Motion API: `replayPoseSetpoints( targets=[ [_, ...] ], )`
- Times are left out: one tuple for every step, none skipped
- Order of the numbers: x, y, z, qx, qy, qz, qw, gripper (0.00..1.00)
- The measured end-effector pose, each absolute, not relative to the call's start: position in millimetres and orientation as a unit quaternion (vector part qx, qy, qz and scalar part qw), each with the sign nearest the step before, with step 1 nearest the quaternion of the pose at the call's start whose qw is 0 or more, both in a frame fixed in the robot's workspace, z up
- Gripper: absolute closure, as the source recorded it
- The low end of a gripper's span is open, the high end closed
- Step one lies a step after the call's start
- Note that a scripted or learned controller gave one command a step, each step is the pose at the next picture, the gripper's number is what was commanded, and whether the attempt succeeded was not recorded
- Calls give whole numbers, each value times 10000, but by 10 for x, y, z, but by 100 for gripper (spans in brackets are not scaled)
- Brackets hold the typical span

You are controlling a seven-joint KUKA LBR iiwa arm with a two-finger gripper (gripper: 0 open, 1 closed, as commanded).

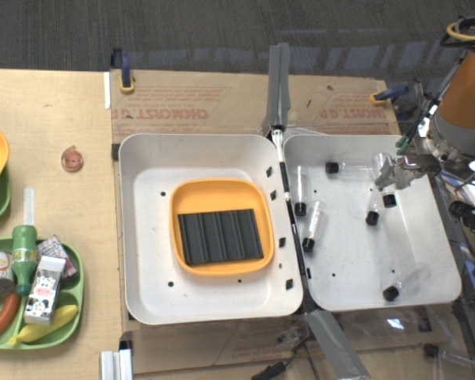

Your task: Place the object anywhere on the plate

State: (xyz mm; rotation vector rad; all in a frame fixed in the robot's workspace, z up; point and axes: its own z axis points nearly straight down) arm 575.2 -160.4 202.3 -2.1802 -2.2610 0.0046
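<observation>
Gripper [393,174] is hanging over the right bin [427,291], near that bin's far right corner, at the end of the grey arm [439,133] with its orange band, which is reaching in from the right; whether it is wide, narrow or holding anything cannot be told at this angle. Several clear tubes with black caps are lying scattered on the floor of the right bin: one tube [350,165] is lying along the far edge just left of the gripper, two [300,195] [311,224] are lying close to the bin's left edge, and another [402,285] is resting near the front right corner. Two small black pieces [372,218] [389,200] are sitting just in front of the gripper. In the left bin [142,291] a yellow plate [222,192] is sitting at the centre, and a dark ridged slab [222,237] is lying flat on it, covering most of the plate's floor. Both bins are resting on a sheet of cardboard [190,105] held by a blue clamp [123,74] at its far left corner. On the bench [47,109], at the front left corner, a green tray [67,319] is carrying toy food and a green bottle [24,253]; a small pink disc [73,160] is lying farther back.
</observation>
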Motion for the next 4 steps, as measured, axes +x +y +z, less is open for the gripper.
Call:
replayPoseSetpoints(
  targets=[
    [6423,-1428,2083,-6393,-7689,10,-5,100],
    [6590,-1239,2066,-5776,-8163,5,-13,100],
    [6592,-1107,1979,-5124,-8588,3,-9,100],
    [6592,-984,2290,-4478,-8941,2,-14,100]
  ],
)
